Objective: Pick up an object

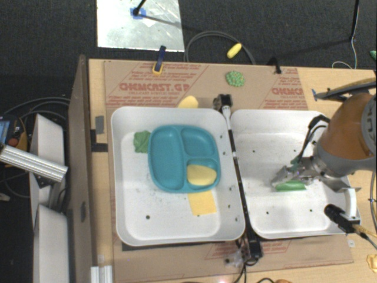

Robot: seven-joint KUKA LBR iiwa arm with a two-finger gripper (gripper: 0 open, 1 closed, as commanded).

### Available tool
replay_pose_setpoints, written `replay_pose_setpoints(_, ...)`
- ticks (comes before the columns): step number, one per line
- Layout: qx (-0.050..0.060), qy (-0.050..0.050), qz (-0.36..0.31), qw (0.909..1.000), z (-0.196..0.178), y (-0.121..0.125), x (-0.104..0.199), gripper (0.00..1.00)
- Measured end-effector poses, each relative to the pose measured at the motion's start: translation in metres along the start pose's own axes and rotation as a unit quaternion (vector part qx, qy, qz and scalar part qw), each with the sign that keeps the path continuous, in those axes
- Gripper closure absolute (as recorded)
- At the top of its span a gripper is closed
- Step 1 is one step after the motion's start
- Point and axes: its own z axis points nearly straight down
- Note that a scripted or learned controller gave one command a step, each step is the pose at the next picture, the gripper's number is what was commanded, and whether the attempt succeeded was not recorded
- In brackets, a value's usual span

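Green elongated plastic piece lies flat on the right white bin's floor, long axis left-right, directly beneath the gripper; whether the gripper has closed on it cannot be told.

A cardboard-covered bench carries two white bins, left and right, side by side. A green knobbly piece and a yellow piece lie on the cardboard behind them.

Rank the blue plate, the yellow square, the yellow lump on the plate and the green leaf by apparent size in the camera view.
1. Blue plate
2. Yellow square and yellow lump: too alike to rank
3. Green leaf, partly tucked behind the plate, so it is unsure
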Motion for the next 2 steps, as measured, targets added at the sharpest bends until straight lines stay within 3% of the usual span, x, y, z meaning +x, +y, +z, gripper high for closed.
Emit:
replay_pose_setpoints(1, -0.003, 0.0, -0.004, 1.0, -0.069, 0.029, 0.048, 1.0)
replay_pose_setpoints(2, -0.002, 0.003, -0.007, 1.0, -0.122, 0.025, 0.165, 1.0)
